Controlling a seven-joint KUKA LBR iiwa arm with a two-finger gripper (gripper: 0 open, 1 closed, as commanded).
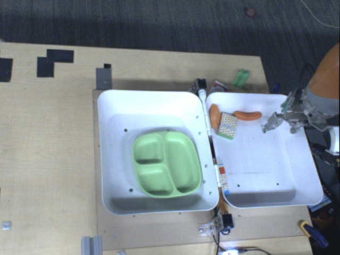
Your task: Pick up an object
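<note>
In the right bin (265, 169) lie three small objects near its far left corner: an orange oval piece (214, 116), a small patterned green and white card (228, 125), and an orange sausage-shaped piece (247, 115). My gripper (281, 120) hangs over the bin's far right part, to the right of the sausage piece and apart from it. The view shows nothing between its fingers. The arm's orange band (326, 78) is at the right edge.
The left bin (114, 142) holds a light green divided plate (167, 162). A green object (241, 77) lies on the bench behind the right bin. Clips and cables sit along the seam between the bins and at the front edge.
</note>
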